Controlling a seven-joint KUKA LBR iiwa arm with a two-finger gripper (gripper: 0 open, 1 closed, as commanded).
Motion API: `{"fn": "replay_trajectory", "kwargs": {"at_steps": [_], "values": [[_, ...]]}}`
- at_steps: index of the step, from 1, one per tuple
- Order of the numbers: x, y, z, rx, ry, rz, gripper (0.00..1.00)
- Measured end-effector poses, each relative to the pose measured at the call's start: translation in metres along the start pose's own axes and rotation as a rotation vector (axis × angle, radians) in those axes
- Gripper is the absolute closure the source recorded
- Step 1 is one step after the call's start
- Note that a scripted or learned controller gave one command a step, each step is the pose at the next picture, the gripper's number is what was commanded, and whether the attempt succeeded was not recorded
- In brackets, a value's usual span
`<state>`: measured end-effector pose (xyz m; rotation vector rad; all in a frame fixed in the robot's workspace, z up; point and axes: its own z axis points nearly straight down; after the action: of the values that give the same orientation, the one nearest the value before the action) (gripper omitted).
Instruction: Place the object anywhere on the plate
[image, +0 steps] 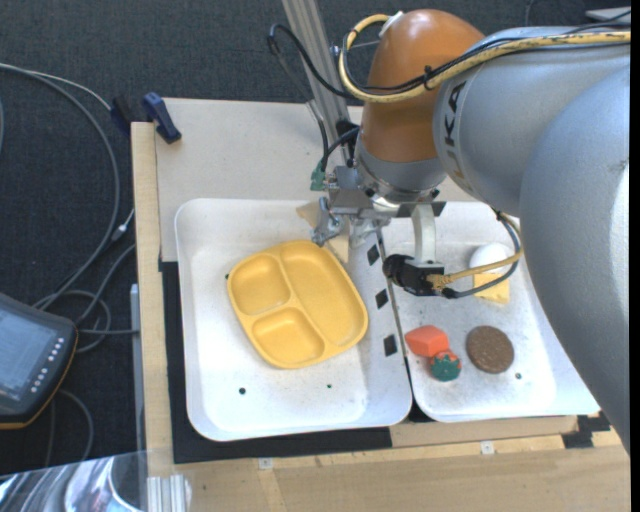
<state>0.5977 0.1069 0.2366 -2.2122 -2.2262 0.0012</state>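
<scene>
Well, the gripper (335, 222) hangs at the plate's (296, 302) one o'clock rim — can't tell its grip — a careless descent could clip that edge.

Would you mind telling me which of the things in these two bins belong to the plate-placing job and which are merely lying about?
Belonging to the job:
- yellow divided plate in the left bin
- gripper, over that bin's far edge
- object to be placed: cannot tell which it is

In the right bin, candidates or bystanders:
- orange piece
- green piece
- brown round piece
- white item
- pale yellow item
</scene>
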Motion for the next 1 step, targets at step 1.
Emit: {"fn": "replay_trajectory", "kwargs": {"at_steps": [1], "values": [[0.0562, 0.0124, 0.0082, -0.003, 0.001, 0.0, 1.0]]}}
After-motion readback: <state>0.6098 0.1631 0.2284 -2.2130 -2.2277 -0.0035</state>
